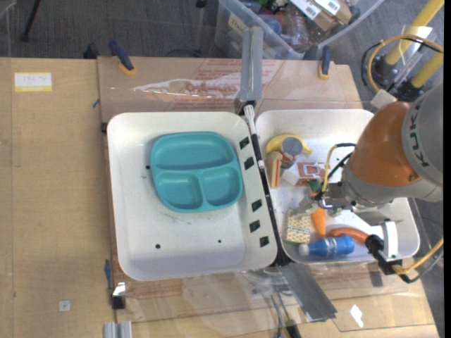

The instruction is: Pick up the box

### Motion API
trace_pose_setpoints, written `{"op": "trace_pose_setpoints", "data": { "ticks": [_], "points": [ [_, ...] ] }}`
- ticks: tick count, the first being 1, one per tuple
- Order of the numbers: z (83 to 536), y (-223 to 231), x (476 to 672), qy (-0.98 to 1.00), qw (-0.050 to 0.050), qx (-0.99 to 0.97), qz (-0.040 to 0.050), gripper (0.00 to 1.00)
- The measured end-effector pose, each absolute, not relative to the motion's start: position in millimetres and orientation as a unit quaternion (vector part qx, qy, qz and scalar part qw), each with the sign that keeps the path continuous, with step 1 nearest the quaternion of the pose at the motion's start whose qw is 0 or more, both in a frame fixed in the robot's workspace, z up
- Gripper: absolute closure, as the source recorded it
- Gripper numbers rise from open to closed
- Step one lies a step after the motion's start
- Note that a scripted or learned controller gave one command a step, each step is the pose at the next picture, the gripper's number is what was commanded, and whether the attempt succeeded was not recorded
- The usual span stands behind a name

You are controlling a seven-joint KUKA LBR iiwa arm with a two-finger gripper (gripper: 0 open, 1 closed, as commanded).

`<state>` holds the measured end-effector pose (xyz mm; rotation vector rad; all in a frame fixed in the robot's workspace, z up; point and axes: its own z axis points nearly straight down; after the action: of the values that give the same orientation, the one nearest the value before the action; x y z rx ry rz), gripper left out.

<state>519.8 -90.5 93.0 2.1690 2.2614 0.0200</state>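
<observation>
Crowding the near edge of the right bin (pixel 405 225) – a blue bottle (pixel 330 247). Behind it, the end effector (pixel 323 201); grip state cannot be told. Farther back, the box (pixel 309 172) lies beside a banana (pixel 287 145). Left bin (pixel 134 210) holds a teal tray (pixel 194 170).

Teal tray (pixel 195 170) in left bin (pixel 127 210)
</observation>
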Motion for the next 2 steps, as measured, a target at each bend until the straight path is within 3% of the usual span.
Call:
{"op": "trace_pose_setpoints", "data": {
  "ticks": [1, 2],
  "points": [
    [94, -94, 487.2, 0.722, 0.009, 0.692, 0.0088, 0.00],
    [106, -96, 489.3, 0.720, 0.013, 0.693, 0.0116, 1.00]
  ]
}}
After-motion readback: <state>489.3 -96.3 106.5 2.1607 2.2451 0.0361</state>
